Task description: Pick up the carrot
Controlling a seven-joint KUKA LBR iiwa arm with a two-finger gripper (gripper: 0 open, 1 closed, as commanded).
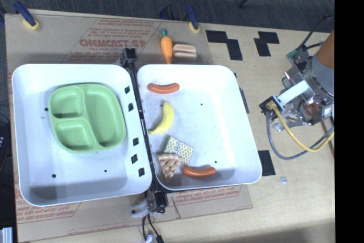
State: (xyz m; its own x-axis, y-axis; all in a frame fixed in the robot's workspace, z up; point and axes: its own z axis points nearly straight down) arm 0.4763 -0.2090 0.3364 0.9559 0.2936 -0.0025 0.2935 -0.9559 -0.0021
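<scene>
The carrot (pixel 166 47), orange with a green top, lies on the bench just behind the right bin's far rim, next to a small hot-dog bun (pixel 184 52). My gripper (pixel 302 112) is far off at the right edge of the view, outside the right bin (pixel 242 122) and well to the right of the carrot. Nothing is seen held in it.
The right bin holds a sausage (pixel 164 87), a banana (pixel 163 118), a patterned packet (pixel 179 149), a waffle-like piece (pixel 168 165) and another sausage (pixel 198 171). A green divided plate (pixel 86 116) sits in the left bin. A yellow cable (pixel 298 142) loops by the arm.
</scene>
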